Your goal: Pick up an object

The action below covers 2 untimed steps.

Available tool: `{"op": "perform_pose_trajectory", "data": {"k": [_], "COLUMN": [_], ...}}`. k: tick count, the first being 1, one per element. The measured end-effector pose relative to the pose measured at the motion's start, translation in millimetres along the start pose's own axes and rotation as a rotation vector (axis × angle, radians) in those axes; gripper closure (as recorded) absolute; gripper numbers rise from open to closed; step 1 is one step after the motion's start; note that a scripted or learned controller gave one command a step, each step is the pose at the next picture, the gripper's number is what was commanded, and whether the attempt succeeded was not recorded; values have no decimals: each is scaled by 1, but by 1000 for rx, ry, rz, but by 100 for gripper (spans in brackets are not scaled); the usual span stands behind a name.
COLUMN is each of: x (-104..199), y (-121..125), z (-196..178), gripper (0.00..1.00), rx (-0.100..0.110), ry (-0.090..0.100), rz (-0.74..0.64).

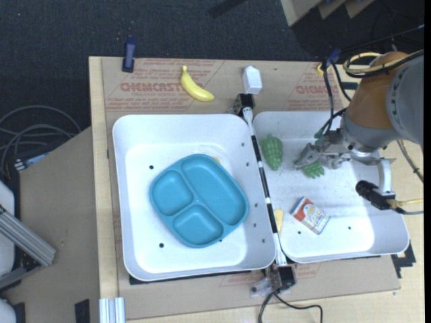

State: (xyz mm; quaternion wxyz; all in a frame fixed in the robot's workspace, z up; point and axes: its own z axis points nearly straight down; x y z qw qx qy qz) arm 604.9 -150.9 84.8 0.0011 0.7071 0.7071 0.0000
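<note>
My gripper (318,156) is low in the right bin (384,237), near its upper middle, reaching in from the right. A small green object (314,170) lies directly under its front edge, touching or nearly touching it, and is partly covered. A larger bumpy green object (273,152) lies to the left, close to the bin's left wall. A small white and orange box (310,215) lies in the lower part of the same bin, apart from the gripper.
The left bin (135,147) holds a blue divided plate (196,199). A yellow banana (195,86) and a small white block (252,79) lie on the bench behind the bins. Cables hang by the arm (377,106) at the right.
</note>
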Motion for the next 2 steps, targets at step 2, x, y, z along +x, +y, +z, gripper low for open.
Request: {"op": "perform_pose_trajectory", "data": {"k": [2], "x": [116], "y": [-43], "z": [-113], "gripper": [100], "rx": [1], "ry": [2], "rz": [-2]}}
